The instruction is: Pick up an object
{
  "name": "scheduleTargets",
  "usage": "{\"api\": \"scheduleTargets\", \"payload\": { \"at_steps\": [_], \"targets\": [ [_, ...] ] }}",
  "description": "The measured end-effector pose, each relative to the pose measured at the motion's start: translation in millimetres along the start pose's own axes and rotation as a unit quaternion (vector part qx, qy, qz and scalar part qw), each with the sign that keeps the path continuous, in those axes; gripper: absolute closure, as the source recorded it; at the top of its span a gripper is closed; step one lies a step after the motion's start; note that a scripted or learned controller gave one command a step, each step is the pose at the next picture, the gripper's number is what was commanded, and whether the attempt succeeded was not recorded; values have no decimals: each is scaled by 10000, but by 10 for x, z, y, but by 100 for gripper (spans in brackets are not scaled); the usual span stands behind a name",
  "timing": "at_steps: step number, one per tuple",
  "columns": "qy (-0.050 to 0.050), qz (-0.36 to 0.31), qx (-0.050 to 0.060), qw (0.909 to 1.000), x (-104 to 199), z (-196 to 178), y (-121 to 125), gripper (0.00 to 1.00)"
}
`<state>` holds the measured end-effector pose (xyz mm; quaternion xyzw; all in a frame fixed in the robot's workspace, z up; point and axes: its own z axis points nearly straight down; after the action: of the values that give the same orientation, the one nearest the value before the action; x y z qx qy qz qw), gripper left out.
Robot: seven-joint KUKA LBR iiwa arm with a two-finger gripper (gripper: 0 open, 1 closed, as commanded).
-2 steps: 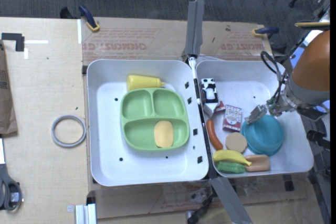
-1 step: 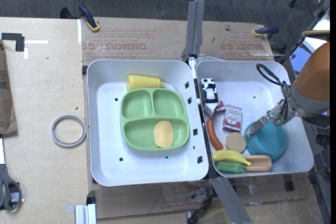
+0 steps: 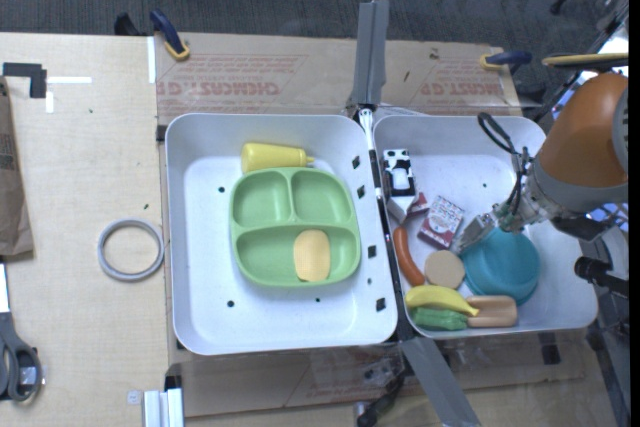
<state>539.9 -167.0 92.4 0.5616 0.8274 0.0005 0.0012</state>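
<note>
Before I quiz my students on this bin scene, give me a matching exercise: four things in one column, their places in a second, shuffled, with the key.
Things:
1. yellow bottle
2. pale yellow piece
3. teal bowl
4. grey ring

Places:
A. on the bench, left of both bins
B. right bin, under the gripper
C. left bin, behind the green tray
D. in the tray's front compartment

Pairs: 1-C, 2-D, 3-B, 4-A

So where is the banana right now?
The banana lies in the right bin, near its front edge. It rests on a green toy, just below the round tan piece and left of the blue bowl.
</note>
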Motion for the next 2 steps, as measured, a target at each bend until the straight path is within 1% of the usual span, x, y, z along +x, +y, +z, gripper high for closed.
{"api": "scheduleTargets", "payload": {
  "at_steps": [1,2],
  "targets": [
    [9,330,15,9995,44,-620,-521,0],
    [-51,119,-76,9999,-27,-225,-583,0]
  ]
}}
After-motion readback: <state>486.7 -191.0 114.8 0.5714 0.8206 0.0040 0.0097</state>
